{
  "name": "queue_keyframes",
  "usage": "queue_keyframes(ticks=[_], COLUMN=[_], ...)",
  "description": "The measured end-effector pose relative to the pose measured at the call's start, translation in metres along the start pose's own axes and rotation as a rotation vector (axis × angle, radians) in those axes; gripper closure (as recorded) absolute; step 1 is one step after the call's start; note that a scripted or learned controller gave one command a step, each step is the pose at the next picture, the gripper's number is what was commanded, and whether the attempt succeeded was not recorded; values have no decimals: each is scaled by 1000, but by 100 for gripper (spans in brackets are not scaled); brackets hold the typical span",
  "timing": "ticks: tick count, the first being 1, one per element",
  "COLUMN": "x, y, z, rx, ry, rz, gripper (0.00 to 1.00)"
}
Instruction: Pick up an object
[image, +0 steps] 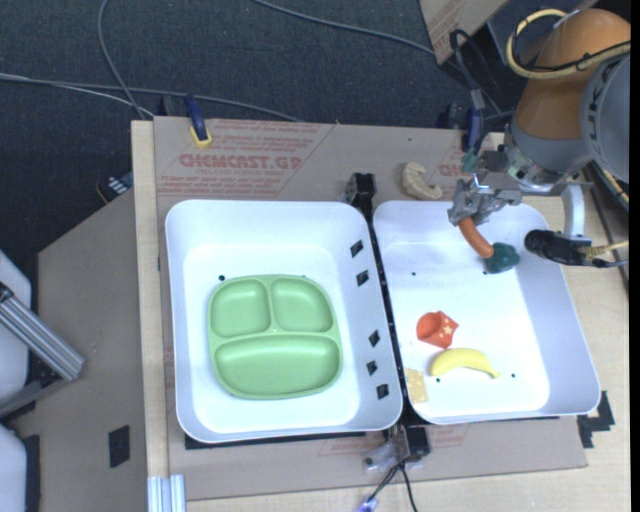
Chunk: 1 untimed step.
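- Gripper (478, 205) low at far edge of right bin (560, 330), directly over orange end of carrot (476, 237); carrot slanting toward the near right, green top at its near end.
- Fingers (462, 210) at the carrot's orange tip; cannot tell whether clenched on it or merely touching, since metal and carrot overlap from this angle.
- Risk: contact only at the extreme tip, so likely pivot or slip-out on lift, heavy green end dragging down.
- Risk: proximity to far bin wall; possible finger strike on rim, or carrot pushed against wall instead of captured.
- Risk: slanted carrot versus finger closing line; roll-away probable if misaligned.
- Arm pose: reaching in from the right, orange band (570, 80) far right and high, wrist angled down and left toward bin corner.
- Other contents of right bin: red piece (436, 327) and banana (463, 363) at near side, well apart from gripper.
- Left bin (190, 300): green divided tray (274, 335).
- Beige object (420, 181) on worktop (150, 300) just beyond right bin, left of gripper.
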<state>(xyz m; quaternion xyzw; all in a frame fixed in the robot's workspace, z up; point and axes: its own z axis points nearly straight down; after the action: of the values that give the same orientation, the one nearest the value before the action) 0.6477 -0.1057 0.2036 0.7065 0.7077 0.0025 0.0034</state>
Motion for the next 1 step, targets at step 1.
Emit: queue_keyframes(ticks=[1], x=[0], y=[1], z=[-28], rx=[4], ry=[1], rz=[1], gripper=[100])
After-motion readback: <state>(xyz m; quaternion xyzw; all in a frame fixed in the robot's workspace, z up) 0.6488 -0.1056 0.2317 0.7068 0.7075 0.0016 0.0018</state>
